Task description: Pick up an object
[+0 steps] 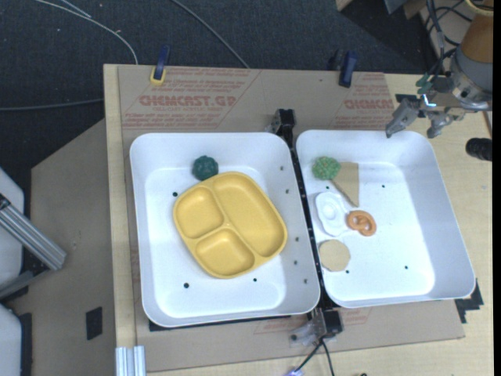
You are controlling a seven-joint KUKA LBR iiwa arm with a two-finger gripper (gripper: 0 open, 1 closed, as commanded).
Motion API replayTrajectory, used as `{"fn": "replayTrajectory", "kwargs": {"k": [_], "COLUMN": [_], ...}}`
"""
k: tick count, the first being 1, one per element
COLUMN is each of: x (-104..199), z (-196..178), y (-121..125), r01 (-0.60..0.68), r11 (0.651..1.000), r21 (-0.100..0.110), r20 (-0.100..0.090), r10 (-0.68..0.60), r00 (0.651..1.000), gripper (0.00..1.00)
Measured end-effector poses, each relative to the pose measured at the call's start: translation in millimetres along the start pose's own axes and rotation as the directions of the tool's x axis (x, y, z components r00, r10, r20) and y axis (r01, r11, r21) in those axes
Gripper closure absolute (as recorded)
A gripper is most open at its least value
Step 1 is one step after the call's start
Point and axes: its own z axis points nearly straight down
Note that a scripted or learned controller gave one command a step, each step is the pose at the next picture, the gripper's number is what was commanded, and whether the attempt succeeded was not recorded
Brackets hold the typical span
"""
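The right bin [407, 241] holds a light green broccoli piece [326, 167], a tan wedge [347, 182], a white fried egg [329, 212], an orange pretzel [361, 223] and a round tan cookie [334, 254], all along its left side. My gripper [416, 124] hangs over that bin's far rim at the upper right, well away from these items. Its fingers [397, 121] are spread open with nothing between them.
The left bin [149, 233] holds a yellow divided plate [228, 224] and a dark green broccoli piece [205, 166] behind it. Blue clamps [345, 67] and a latch [283, 120] sit at the bench's far side. The right bin's right half is bare white floor.
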Motion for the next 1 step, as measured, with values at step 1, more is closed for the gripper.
{"fn": "replayTrajectory", "kwargs": {"k": [1], "x": [5.7], "z": [62.6], "y": [-1.1], "r01": [0.0], "r11": [1.0], "r21": [0.0], "r20": [0.0], "r10": [0.0], "r00": [1.0], "gripper": [0.0]}}
